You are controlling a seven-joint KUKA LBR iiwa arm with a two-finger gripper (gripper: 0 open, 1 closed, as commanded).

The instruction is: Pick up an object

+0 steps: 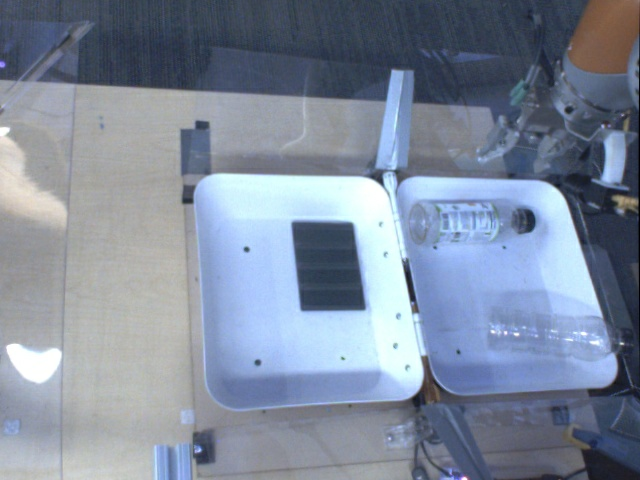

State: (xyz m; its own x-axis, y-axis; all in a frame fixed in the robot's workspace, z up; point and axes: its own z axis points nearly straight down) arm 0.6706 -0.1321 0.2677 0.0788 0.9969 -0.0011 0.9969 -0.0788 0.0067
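down on the bench (110,298), two white bins are set side by side, touching along their inner edges. a flat dark block (328,265) is laid near the middle of the left bin (240,368), with its long sides running from the near edge to the far edge. no other thing is seen lying in that bin.

two clear bottles are laid on their sides in the right bin (455,298). the bottle with the white label (470,222) is found close to the far edge, with its dark cap turned toward the right edge and its bottom near the far left corner. the plain clear bottle (548,332) is found by the near right corner, with its end touching the right wall. the two bottles are kept well apart.

the grey arm with the orange band (600,28) is seen past the far right corner of the right bin. the gripper (518,133) is held above the bench just outside that bin's far edge, and nothing is held by it. how far the fingers are spread cannot be told, since that part is blurred and small
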